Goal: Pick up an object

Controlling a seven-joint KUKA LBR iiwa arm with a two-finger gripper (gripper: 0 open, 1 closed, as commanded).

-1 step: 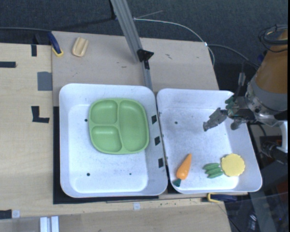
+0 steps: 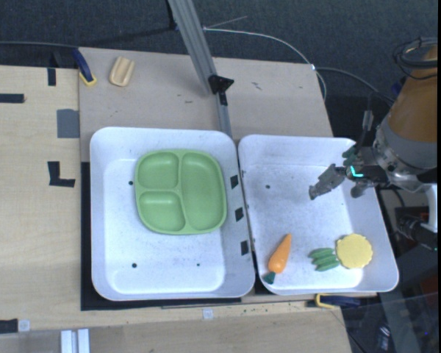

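One fixed camera — high above the bench (image 2: 169,101), looking down at a slant on both bins.

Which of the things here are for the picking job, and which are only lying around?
For the job:
- gripper, over the right bin
- toy carrot
- yellow and green toy

Lying about:
- green divided plate in the left bin
- tan block on the bench

From my seat the arm (image 2: 415,116) runs off the right edge, I cannot make out how the fingers of the gripper (image 2: 325,184) stand, the metal pole (image 2: 195,39) is cut by the top edge, and the small tan object (image 2: 121,71) is too blurred to name.
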